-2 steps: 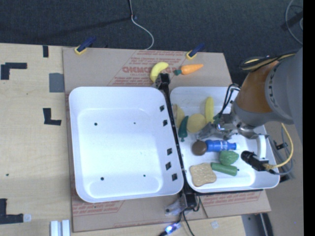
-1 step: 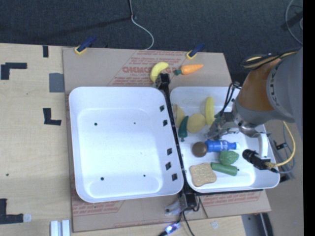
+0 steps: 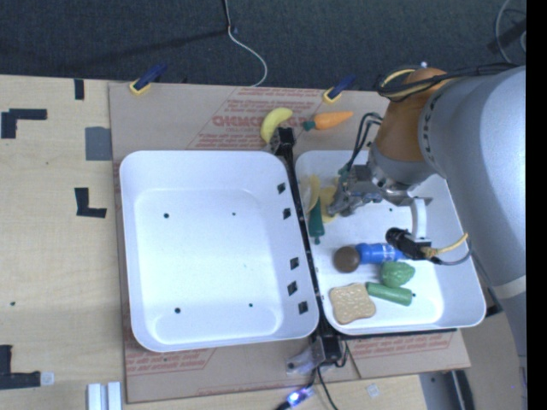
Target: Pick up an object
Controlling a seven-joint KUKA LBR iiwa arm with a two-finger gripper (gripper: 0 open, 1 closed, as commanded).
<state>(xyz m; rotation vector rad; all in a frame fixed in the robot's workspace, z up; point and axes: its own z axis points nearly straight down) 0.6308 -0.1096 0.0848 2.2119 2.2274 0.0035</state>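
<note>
Resting on brown cardboard (image 3: 239,122) — two white bins (image 3: 205,246); gripper (image 3: 342,202) low in the right one.

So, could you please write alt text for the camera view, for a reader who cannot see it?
A grey robot arm lowers its gripper into the right white bin, which holds a brown ball, blue bottle, green toys and a cracker. The left bin sits alongside.

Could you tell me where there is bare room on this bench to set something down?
The left bin offers a wide bare floor, wall to wall. The right bin is crowded: the gripper works its upper part, while a brown ball, blue object, green toys and cracker fill its lower half.
</note>
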